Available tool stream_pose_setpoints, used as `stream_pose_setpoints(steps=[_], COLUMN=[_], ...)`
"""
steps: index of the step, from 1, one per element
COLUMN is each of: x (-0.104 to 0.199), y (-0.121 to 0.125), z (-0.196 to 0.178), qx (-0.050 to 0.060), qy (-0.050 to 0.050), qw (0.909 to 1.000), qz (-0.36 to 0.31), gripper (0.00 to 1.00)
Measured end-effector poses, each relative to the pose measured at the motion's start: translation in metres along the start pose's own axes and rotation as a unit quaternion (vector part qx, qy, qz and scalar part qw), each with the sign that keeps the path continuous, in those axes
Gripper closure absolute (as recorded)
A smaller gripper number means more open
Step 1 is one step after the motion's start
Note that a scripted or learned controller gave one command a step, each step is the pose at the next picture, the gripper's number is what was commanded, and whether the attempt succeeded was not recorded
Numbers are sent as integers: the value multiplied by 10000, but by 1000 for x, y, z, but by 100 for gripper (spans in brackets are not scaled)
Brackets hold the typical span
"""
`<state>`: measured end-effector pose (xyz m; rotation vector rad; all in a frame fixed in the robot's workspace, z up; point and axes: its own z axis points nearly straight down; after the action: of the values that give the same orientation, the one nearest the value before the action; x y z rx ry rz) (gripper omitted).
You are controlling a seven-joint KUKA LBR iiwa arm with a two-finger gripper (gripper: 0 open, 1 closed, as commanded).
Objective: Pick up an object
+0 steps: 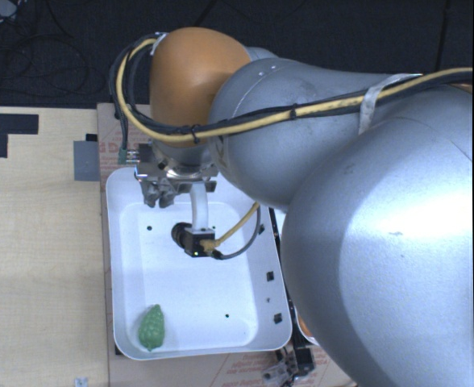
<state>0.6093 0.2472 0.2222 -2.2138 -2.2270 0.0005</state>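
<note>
At far left, the pale bench (35, 256) carries flat black patches (10, 131) and a small grey block (85, 160), all on its open surface. Next to the right stands the white bin (189, 297), shallow and rounded at its corners; its floor is bare apart from two small dark specks (150, 229) and one object. That object, a green lump (151, 327) with a knobbly surface, lies in the near left corner of the bin, close against the left wall and just short of the near wall; it is the only candidate for picking on the visible floor. Further right, over the far end of the same bin, hangs the gripper (161, 195), near the far wall and well apart from the green lump; whether it is spread or pressed together cannot be told from this angle. Above it sits the orange band (190, 75), and from there the grey arm (366, 216) extends to the right, covering whatever lies beyond the bin's right rim. Judged step: approach, with no grasp made, since the lump rests on the floor away from the gripper. Judged next move: travel along the bin toward its near left corner, then descend onto the lump; the closeness of the left wall leaves little room on that side, so the alignment would have to spare the wall
</note>
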Motion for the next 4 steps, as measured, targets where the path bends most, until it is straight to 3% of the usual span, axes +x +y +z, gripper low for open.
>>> stream_pose_setpoints(steps=[1, 2, 3, 4], x=[-3, -3, -54, -3], y=[36, 33, 33, 34], z=[-156, -63, -21, -52], qx=[-85, 49, 36, -7], qy=[20, -25, -27, 1], qw=[10000, 10000, 10000, 10000], qz=[6, 26, 51, 7], gripper=[100, 100, 100, 100])
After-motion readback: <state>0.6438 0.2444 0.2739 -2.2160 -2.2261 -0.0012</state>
